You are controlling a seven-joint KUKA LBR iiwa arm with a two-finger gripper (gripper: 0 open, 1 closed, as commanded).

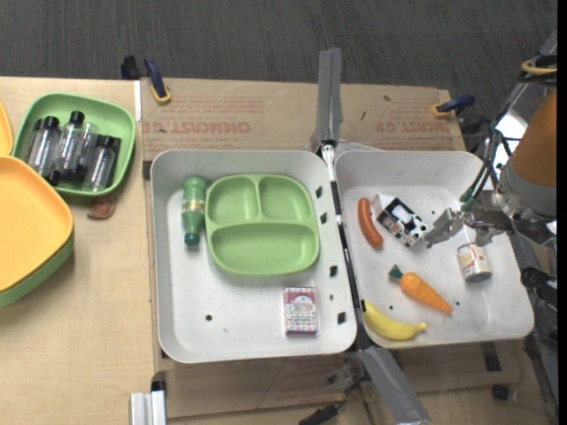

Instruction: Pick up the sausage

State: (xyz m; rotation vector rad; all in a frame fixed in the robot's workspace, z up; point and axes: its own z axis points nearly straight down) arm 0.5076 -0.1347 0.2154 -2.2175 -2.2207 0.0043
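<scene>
Sausage (369, 223), red and long, lies in the right bin (505, 326) near its left wall, just beside a small black and white box (399, 221). The gripper (450, 226) hangs over the same bin, right of the box, and I cannot tell if it is open or closed. A carrot (423, 291), a banana (392, 324) and a small can (474, 262) lie there too.

Red-orange sausage (369, 223), orange carrot (422, 291), yellow banana (391, 324), green divided plate (262, 224).
</scene>
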